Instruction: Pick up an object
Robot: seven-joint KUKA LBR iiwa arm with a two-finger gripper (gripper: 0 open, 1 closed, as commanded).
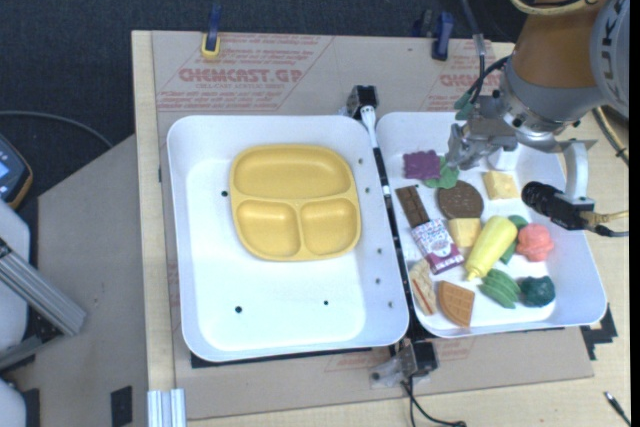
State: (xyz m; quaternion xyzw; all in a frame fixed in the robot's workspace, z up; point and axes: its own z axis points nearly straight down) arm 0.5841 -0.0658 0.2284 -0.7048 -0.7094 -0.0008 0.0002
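Grey arm [560, 80] reaching in from right, orange band [565, 10] showing above wrist. Wrist angling downward and leftward. Gripper [462, 158] hanging low at arm's end, pointing down. Cables trailing alongside wrist. Finger state not readable under wrist body from this slanted overhead angle.

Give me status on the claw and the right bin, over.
Claw low at right bin, over purple piece and green piece. Nothing seen gripped. Brown disc and cheese cube crowd close. Yellow tray sits in left bin.
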